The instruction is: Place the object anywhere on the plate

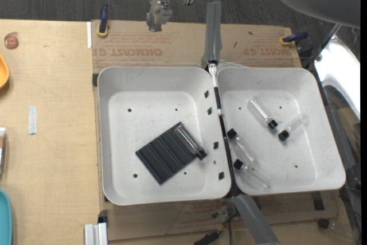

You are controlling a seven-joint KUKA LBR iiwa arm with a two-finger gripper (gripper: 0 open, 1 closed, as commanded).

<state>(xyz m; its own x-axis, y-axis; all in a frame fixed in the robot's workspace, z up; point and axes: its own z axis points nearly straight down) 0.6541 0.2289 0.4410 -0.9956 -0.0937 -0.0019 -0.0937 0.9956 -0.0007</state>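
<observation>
Gripper (156, 19) raised above the far edge of the bench, beyond the left bin (114, 89); one clear vial (190, 141) lies on the dark ribbed plate (166, 153).

The plate sits askew on the left bin's floor, and the vial rests along its right edge, black cap toward the near right. Whether the gripper's fingers are apart or together cannot be told from this angle; nothing is visible between them. The right bin (321, 100) holds four more clear, black-capped vials (262, 113), scattered, two near the centre divider. The cardboard sheet (172, 46) under the bins carries red print, upside down here, reading "CHEMCAST GP". A blue-and-yellow clamp (103, 21) and an orange clamp (292, 38) pin its far corners.
</observation>
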